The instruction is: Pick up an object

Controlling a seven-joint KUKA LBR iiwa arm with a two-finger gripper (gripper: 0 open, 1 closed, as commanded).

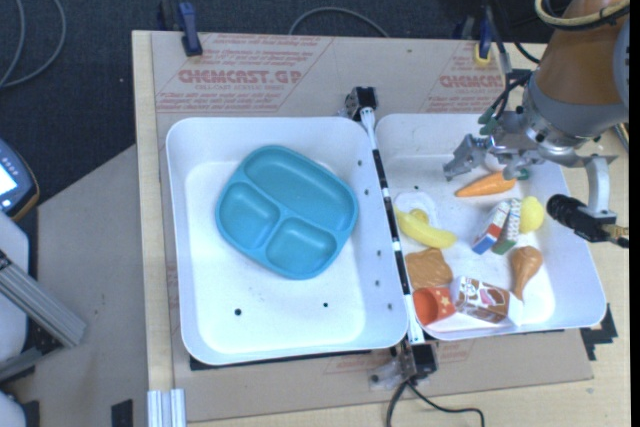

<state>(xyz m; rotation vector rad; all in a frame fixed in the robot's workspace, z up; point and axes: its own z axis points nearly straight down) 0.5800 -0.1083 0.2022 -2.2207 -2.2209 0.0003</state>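
Carrot (pixel 486 184), orange, tapered, lying flat in rt bin, gripper (pixel 487 155) just above, grip state unclear

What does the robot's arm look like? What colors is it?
The arm is fat and rounded, with a shiny orange-brown band above a grey wrist. A yellowish cable loops over its top. At the end sits a small grey metal gripper, and a black, rounded piece sticks out beside the wrist.

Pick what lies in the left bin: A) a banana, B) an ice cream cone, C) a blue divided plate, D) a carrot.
C: the blue divided plate sits alone in the left bin; the other toys are in the right bin.
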